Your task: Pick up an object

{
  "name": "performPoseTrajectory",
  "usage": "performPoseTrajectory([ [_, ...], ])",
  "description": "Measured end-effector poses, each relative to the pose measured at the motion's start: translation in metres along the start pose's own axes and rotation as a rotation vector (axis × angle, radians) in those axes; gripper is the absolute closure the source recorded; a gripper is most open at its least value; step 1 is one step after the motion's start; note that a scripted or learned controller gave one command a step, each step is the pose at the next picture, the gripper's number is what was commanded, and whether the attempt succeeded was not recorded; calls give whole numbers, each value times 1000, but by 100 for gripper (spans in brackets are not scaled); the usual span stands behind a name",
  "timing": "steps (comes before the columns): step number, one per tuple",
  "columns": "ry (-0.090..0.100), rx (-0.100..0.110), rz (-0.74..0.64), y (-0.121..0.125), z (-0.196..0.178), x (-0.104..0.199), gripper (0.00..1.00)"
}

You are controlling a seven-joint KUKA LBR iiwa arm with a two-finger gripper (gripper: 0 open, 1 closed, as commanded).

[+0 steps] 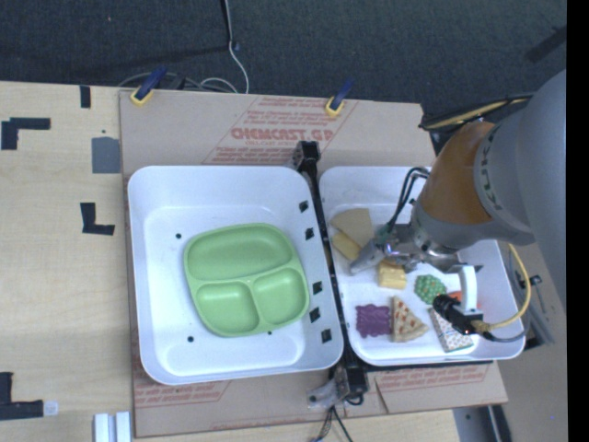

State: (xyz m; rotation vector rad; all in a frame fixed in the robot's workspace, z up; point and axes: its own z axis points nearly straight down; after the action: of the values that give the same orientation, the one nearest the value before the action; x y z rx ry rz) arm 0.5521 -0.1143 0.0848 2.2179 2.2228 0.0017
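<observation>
We saw the gripper [375, 257] low in the right bin [368, 184], fingers spread, nothing between them; yellow block [393, 276] lay just beside its tip, tan wedge [351, 231] behind.

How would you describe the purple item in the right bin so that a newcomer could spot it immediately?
Start at the right white bin, the one the grey arm reaches into. Along its near edge lies a row of small food toys; the purple item is the leftmost, beside the pizza slice. It is the sole purple thing there, lumpy like a grape bunch.
</observation>
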Motion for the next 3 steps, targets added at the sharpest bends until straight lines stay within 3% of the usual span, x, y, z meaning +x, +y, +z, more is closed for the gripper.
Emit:
performPoseTrajectory([
  [1, 0, 1, 0, 31, 0, 5, 0],
  [2, 0, 4, -1, 80, 1, 17, 0],
  [3, -2, 21, 4, 95, 2, 16, 0],
])
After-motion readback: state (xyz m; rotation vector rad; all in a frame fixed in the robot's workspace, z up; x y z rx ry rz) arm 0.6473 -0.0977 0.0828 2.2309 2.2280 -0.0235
